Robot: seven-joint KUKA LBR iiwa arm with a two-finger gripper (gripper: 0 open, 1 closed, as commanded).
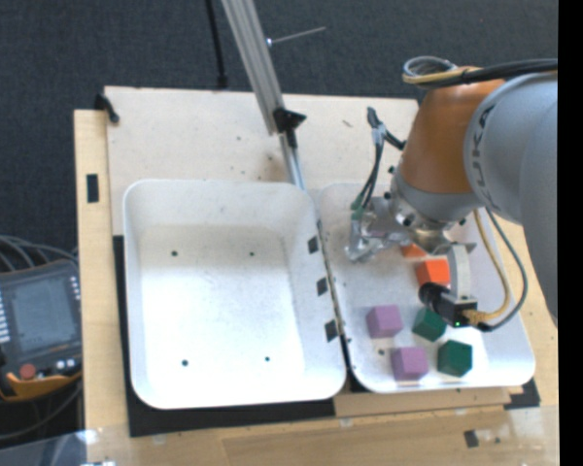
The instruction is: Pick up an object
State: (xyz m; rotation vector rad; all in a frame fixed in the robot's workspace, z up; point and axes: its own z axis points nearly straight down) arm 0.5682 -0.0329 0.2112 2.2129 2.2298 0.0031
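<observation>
Noting an orange block (432,271) lying in the right bin (510,357), just to the view's right of the jaws and slightly nearer the camera, partly tucked under the arm's wrist. Not seeing it between the jaws.

Counting four more blocks resting on the same bin's floor, all on the near side of the jaws:
- logging a purple cube (384,320) sitting closest, almost straight toward the camera from the jaws;
- logging a second purple cube (409,362) sitting farther out the same way, close to the bin's near rim;
- logging a green cube (429,325) sitting to the view's right of the first purple one, just beside it;
- logging a second green cube (455,357) sitting farthest from the jaws, next to the second purple cube.

Placing the jaws low over the far left part of the right bin, close to the rim shared with the left bin (136,260). Not managing to tell whether the jaws are open or closed: only a tangle of bright metal showing under the wrist. Seeing nothing gripped.

Tracing the grey arm (510,134) and its orange band (447,144) reaching in from the view's right, above and beyond the jaws, with cables (374,163) looping alongside.

Noting, farther out, a slanted aluminium post (256,56) rising beyond and to the view's left of the jaws, the pale counter (175,134) carrying both bins, and a control pendant (34,318) lying well off to the view's left, past the left bin.
</observation>
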